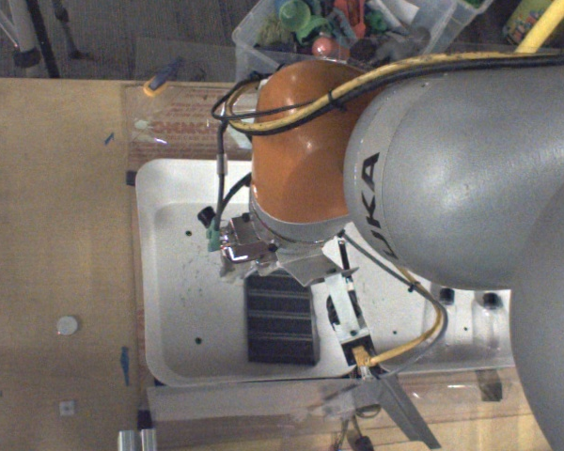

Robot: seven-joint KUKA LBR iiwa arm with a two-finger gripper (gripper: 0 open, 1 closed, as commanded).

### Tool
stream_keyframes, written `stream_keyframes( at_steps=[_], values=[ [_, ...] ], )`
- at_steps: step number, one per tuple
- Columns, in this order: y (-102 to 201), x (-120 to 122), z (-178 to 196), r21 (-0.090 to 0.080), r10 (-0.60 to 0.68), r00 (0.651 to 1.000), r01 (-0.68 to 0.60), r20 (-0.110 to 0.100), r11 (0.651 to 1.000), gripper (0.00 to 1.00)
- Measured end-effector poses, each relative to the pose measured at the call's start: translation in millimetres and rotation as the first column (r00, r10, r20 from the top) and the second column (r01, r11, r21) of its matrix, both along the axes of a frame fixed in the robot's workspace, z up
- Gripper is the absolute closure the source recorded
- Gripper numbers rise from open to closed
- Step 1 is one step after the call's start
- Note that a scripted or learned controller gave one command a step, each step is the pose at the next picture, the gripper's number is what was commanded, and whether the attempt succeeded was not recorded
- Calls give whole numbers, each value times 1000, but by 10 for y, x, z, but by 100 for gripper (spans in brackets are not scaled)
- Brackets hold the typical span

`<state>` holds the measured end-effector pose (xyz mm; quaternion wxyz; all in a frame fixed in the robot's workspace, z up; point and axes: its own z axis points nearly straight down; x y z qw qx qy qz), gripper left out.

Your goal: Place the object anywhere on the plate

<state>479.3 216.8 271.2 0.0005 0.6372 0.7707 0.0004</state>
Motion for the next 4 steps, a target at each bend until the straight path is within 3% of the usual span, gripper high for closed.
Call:
stream_keyframes(
  at_steps=[1, 2, 3, 4],
  values=[
    [12, 196, -432, -3, -499, 867, 499, -4, 867, 100],
    [73, 48, -1276, -2, -374, 927, 374, -5, 927, 100],
    [76, 2, -449, 0, -197, 980, 197, -1, 980, 100],
    [-1001, 139, -465, -2, -470, 883, 470, -6, 883, 100]
  ],
)
